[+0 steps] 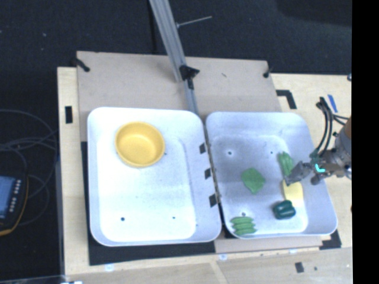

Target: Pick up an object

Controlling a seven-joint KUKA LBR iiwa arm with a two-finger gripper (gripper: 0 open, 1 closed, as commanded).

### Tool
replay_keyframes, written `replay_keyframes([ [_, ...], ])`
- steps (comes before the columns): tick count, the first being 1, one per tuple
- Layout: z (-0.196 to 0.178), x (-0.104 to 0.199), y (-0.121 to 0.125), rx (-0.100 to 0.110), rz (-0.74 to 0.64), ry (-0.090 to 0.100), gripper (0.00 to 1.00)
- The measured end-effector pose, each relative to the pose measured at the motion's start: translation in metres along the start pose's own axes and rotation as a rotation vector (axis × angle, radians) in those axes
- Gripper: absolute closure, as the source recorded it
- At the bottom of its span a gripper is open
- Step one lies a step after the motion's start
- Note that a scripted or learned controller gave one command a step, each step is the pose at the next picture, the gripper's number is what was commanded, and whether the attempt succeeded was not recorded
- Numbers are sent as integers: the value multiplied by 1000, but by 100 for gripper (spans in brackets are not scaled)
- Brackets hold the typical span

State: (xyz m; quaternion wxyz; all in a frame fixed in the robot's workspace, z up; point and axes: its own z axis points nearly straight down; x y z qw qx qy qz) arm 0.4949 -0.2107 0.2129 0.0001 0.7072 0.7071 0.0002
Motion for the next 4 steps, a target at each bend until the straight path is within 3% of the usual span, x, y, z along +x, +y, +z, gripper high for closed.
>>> replay_keyframes([
  [1,0,0,0,-1,0,0,0],
  [3,105,-2,-1,2,0,0,0],
  [4,110,-4,0,-4,1,-3,0],
])
